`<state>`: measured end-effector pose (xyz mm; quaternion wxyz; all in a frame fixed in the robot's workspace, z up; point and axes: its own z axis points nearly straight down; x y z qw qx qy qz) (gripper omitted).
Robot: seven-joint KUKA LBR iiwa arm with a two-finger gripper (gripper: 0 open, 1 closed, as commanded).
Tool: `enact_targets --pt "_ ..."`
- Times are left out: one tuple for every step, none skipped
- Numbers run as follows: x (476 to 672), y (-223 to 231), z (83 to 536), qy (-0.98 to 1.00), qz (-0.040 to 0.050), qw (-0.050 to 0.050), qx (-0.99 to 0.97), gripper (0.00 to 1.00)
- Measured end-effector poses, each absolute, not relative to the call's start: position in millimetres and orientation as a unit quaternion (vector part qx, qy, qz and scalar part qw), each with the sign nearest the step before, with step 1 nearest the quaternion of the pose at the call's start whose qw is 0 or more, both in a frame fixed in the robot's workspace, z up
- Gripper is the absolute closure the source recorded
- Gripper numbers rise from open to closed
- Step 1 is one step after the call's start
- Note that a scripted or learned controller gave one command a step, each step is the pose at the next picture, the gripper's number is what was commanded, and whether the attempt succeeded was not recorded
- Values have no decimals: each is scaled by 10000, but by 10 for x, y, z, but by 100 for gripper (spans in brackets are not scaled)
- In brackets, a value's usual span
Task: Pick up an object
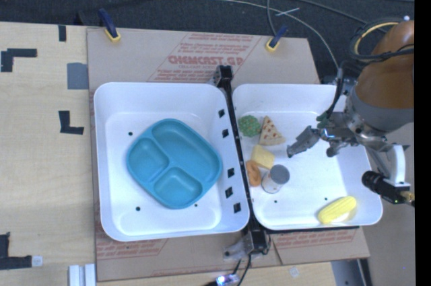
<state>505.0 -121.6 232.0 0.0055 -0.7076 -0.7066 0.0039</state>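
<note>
The right bin [316,97] holds several small items: a green broccoli piece [249,125], a pizza slice [271,132], a yellow block [262,157], an orange piece [253,173], a grey can [275,177] and a yellow corn cob [337,209]. My gripper [316,145] hangs over the middle of this bin, to the right of the pizza slice and above the can. Its two dark fingers [301,142] are spread apart, open, with nothing between them.
A blue sectioned tray [174,162] lies in the left bin [108,143]. A black divider [232,143] runs between the bins. Cables cross the dark floor behind the bench. The arm's grey body [384,89] covers the right bin's far right side.
</note>
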Motion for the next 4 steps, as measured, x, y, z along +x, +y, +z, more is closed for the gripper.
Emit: enact_targets --pt "5072 -1214 2367 -7079 11 17 -7063 0" --pt "5066 -1201 1921 -7075 24 29 -7067 0" --pt "5024 -1208 1469 -7074 26 35 -7068 0" --pt "5030 -1170 1017 -7077 24 36 -7065 0"
